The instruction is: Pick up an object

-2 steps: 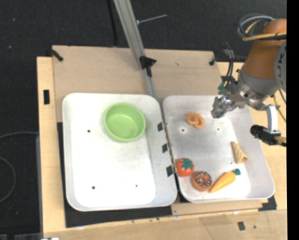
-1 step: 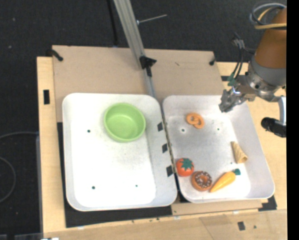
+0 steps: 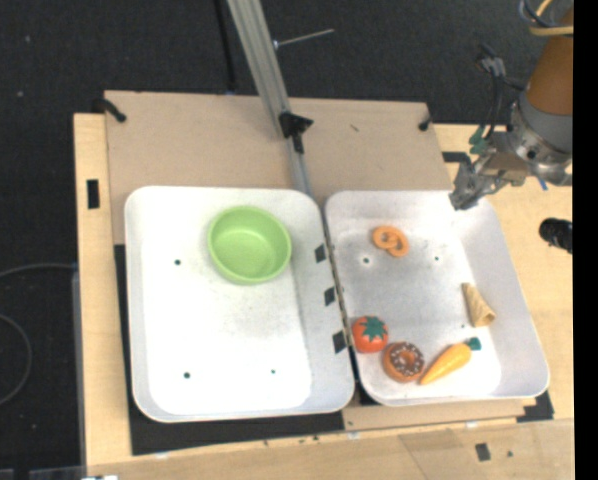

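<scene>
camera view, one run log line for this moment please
arm: tool above right bin far corner | grasp: none seen | right bin: pretzel, tomato, donut, carrot, cone | left bin: green bowl

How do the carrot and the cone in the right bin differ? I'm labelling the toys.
The carrot is orange with a green tip; the cone is tan. The carrot is the larger and lies near the bin's front beside the donut; the cone lies apart, nearer the right wall. Both lie flat and taper.

Two white bins (image 3: 149,268), one green bowl (image 3: 248,245), and five toy foods (image 3: 370,334) in all.
</scene>
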Controlling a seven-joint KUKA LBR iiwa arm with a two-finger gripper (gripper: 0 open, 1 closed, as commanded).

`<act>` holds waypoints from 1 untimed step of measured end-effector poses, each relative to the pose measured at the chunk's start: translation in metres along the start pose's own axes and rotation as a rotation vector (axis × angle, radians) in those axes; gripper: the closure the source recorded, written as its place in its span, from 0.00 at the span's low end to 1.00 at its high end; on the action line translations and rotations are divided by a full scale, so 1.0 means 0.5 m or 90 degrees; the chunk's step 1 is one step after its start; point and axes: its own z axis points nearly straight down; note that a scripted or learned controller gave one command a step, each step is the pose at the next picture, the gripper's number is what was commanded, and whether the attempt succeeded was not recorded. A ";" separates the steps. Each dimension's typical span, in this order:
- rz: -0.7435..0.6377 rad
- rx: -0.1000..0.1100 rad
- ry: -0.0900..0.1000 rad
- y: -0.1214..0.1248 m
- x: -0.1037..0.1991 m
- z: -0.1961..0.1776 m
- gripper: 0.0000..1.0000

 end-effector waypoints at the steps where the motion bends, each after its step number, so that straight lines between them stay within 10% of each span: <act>1: -0.003 0.004 0.000 -0.007 0.093 0.034 1.00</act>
